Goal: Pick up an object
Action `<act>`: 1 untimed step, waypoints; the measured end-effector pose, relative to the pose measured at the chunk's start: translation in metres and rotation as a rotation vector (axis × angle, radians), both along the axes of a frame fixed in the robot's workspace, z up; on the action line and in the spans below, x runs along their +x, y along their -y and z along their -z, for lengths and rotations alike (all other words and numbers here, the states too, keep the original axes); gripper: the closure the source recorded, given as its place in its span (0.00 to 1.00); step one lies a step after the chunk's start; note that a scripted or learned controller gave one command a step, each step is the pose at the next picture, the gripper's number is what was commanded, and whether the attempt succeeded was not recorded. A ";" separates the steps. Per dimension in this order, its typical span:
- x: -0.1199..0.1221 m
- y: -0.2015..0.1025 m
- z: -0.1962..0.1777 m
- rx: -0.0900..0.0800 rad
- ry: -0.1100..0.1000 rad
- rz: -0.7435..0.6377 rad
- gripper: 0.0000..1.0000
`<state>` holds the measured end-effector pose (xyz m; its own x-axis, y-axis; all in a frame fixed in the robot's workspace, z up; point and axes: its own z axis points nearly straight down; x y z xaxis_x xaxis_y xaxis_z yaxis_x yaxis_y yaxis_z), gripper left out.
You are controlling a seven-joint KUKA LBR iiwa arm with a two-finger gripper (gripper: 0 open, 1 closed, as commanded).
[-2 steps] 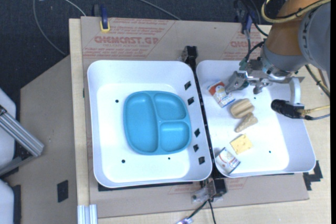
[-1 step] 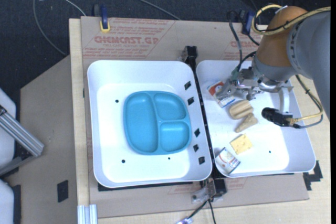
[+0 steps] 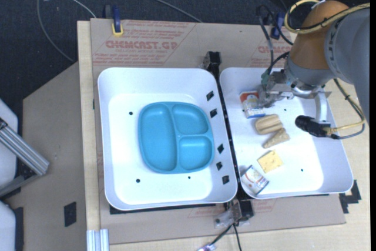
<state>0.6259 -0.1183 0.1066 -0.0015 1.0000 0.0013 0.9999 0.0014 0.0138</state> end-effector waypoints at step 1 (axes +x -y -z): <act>0.002 0.002 -0.044 -0.002 -0.008 0.001 1.00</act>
<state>0.6278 -0.1207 0.1508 -0.0009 1.0000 -0.0008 1.0000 0.0009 0.0056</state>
